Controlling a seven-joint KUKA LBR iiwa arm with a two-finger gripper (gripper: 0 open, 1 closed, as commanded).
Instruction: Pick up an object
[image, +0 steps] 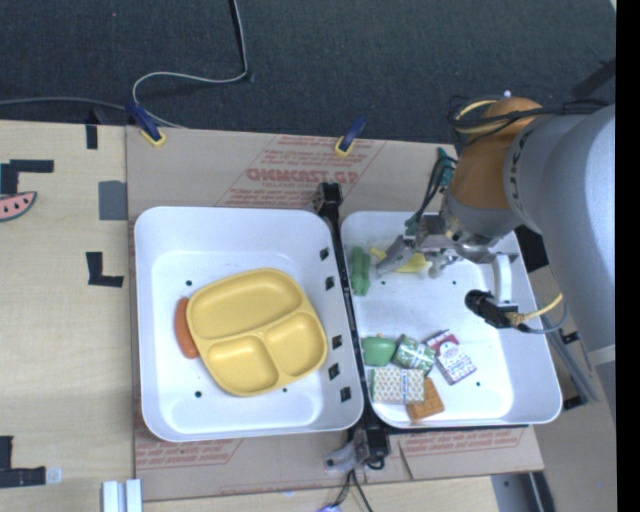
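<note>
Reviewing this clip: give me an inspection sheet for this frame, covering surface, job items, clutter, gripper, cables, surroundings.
Surface: two white bins, left bin and right bin, on a cardboard sheet.
Job items: yellow divided tray over an orange item in the left bin; small packets and a green item in the right.
Clutter: nothing seen.
Gripper: gripper low over the right bin's far end, by a yellow item; grasp unclear.
Cables: black cable behind the bench.
Surroundings: dark floor.

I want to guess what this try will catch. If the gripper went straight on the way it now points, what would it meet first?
Probably the yellow item lying just under the gripper near the back of the right bin; the green piece lies beside it. Depth is hard to judge from above, so it could touch the bin floor instead.
</note>
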